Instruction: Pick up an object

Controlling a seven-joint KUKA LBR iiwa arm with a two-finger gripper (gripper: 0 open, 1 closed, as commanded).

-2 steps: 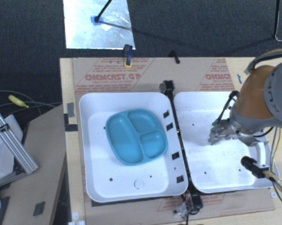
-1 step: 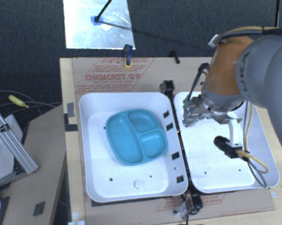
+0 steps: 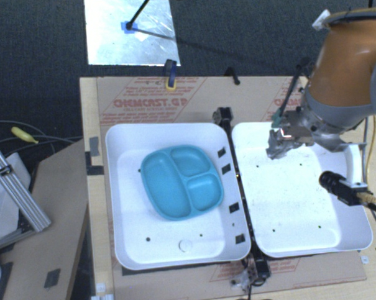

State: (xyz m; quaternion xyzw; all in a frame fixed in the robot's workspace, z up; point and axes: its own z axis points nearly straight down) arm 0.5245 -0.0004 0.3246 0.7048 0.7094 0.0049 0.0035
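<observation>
Blue tray (image 3: pixel 181 181) in L bin (image 3: pixel 122 149) (gripper (image 3: pixel 278 145) over R bin (image 3: pixel 303 234))

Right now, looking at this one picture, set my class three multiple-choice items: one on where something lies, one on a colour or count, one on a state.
1. Where does the divided plate lie?
A. in the left bin
B. in the right bin
C. on the cardboard behind the bins

2. How many compartments does the plate have?
A. two
B. three
C. five

3. Where is the pincer?
A. touching the plate
B. above the far part of the right bin
C. outside both bins, over the dark floor

Answers:
1 A, the blue plate sits mid-floor in the left bin.
2 B, ridges split it into one large section and two smaller ones.
3 B, it hangs over the right bin's rear left area, well apart from the plate.
</observation>
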